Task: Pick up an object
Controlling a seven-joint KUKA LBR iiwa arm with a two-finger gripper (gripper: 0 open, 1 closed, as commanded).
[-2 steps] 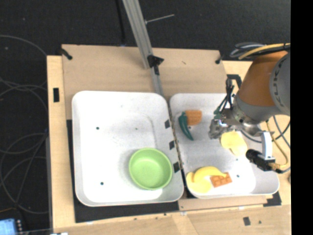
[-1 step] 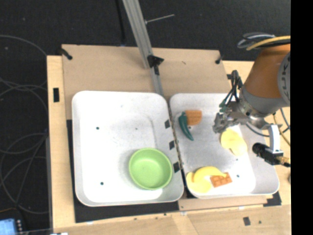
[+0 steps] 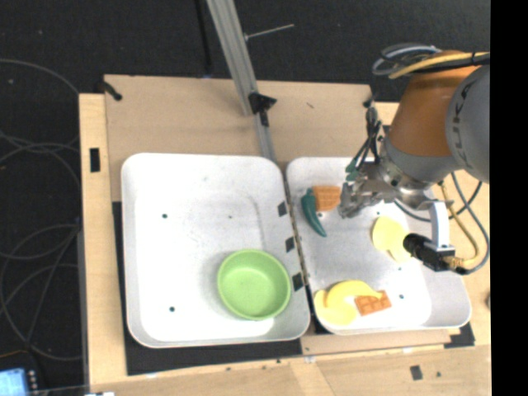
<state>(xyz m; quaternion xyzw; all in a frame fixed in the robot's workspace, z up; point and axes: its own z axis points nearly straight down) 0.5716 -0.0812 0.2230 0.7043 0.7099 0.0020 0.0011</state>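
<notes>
While the jaws, grip state unclear, hover near the right bin's back edge, its centre lies bare.

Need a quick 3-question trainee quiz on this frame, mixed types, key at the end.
1. True or false: the green bowl sits in the left bin.
2. Which lies nearest the gripper? A) green bowl B) orange block C) yellow dish
3. Fill in: an orange waffle-like piece rests on the yellow ____.

Key: 1 true; 2 B; 3 dish.
</notes>
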